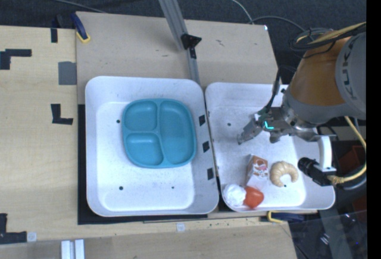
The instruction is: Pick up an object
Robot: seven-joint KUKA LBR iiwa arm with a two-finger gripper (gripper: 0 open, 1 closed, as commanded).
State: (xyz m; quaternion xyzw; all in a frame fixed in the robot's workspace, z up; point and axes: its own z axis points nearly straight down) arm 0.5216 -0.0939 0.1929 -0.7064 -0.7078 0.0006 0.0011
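Divided plate [159, 133] in left bin [104, 192], croissant [284, 172] in right bin [232, 100]

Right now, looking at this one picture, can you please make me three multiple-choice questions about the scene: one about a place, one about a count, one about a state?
1. Where does the blue plate lie?
A. in the left bin
B. in the right bin
C. on the bare bench

2. How many compartments does the plate have?
A. two
B. three
C. five

3. How is the claw placed?
A. above the right bin's bare floor, apart from the food
B. resting on the plate
C. pressing on the croissant

Answers:
1 A, the plate sits inside the left bin.
2 B, two ridges split it into three wells.
3 A, it hangs over the right bin, with the croissant, carton and tomato nearer the front edge.
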